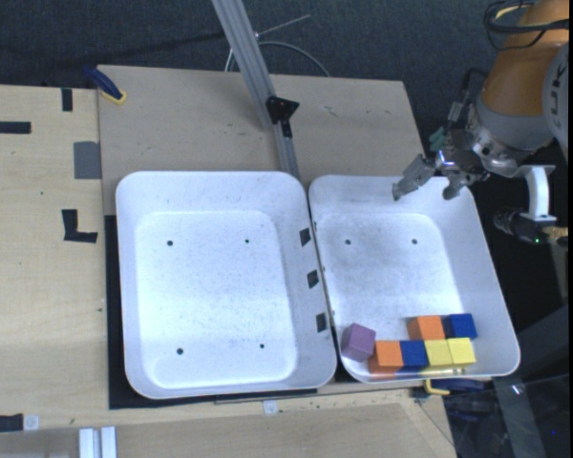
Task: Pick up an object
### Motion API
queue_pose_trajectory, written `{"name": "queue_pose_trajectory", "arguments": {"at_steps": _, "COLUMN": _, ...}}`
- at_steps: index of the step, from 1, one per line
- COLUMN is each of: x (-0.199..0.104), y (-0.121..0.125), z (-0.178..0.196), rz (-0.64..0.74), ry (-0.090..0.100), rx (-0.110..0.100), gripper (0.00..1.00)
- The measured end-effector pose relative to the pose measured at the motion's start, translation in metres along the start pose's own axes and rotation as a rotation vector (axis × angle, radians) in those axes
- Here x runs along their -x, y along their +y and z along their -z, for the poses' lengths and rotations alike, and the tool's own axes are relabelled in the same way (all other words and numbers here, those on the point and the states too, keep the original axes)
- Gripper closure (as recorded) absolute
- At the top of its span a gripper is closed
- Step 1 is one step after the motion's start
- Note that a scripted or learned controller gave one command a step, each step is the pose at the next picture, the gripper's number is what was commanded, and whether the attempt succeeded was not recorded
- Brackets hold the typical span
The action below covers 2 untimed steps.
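Several small blocks lie along the near edge of the right bin (pixel 477 256): a purple block (pixel 360 341), two orange blocks (pixel 389 353) (pixel 425 327), two blue blocks (pixel 413 353) (pixel 459 326) and two yellow blocks (pixel 438 353) (pixel 461 351). My gripper (pixel 427 183) hangs over the far right corner of that bin, well away from the blocks. Its two fingers are spread apart with nothing between them.
The left bin (pixel 134 256) sits beside the right one on the wooden bench. A slanted metal pole (pixel 248 46) runs from the top down to the gap between the bins. The grey and orange arm (pixel 520 74) stands at the right.
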State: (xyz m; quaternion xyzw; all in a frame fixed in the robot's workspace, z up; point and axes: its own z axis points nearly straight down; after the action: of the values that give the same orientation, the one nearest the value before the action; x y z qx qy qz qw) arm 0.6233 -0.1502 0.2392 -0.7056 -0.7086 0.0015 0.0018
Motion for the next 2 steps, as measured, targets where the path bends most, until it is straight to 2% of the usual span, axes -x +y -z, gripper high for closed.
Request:
{"name": "queue_pose_trajectory", "arguments": {"at_steps": 1, "x": -0.027, "y": 0.023, "z": -0.055, "rz": -0.001, "ry": 0.0, "rx": -0.002, "gripper": 0.0}}
{"name": "queue_pose_trajectory", "arguments": {"at_steps": 2, "x": -0.06, "y": 0.0, "z": -0.031, "rz": 0.0, "ry": 0.001, "rx": 0.003, "gripper": 0.0}}
